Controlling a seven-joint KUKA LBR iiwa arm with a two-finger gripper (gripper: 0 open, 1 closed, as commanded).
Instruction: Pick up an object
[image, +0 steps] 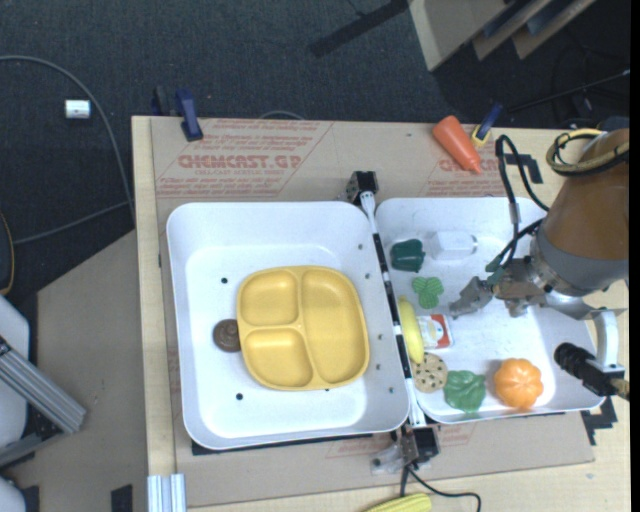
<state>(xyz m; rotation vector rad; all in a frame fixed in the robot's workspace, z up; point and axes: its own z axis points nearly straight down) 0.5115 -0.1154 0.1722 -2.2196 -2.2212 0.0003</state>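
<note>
Seven small items lie around my tool (478, 294), all in the same right bin (480, 213) it hangs over.

Tool: low over the bin's middle, reaching leftward from my arm. Whether it stands apart or together I cannot tell; I see nothing between its tips.

Item 1, light green piece (428, 291): just beside the tool, on its far side from my arm. Nearest candidate, in my judgement. Risk: small and flat, so the tips may close above it or nudge it off toward the bin wall.

Item 2, dark green piece (407, 254): beyond item 1 and a little toward the bin's back edge. Risk: a sweep at item 1 could knock it.

Item 3, clear lumpy thing (452, 243): behind the tool. Hard to make out against the white; likely slippery.

Item 4, yellow banana (408, 332), and item 5, red-and-white packet (435, 330): touching, against the divider. Risk: crowded, a grab may catch both or neither.

Item 6, cookie (431, 373), and item 7, green leafy piece (464, 390): near the front edge. Flat, poor purchase.

Item 8, orange fruit (517, 383): in front of the tool, nearer my arm. Round, may roll out of a pinch.

Left bin: yellow divided plate (302, 327), well apart from the tool.
</note>
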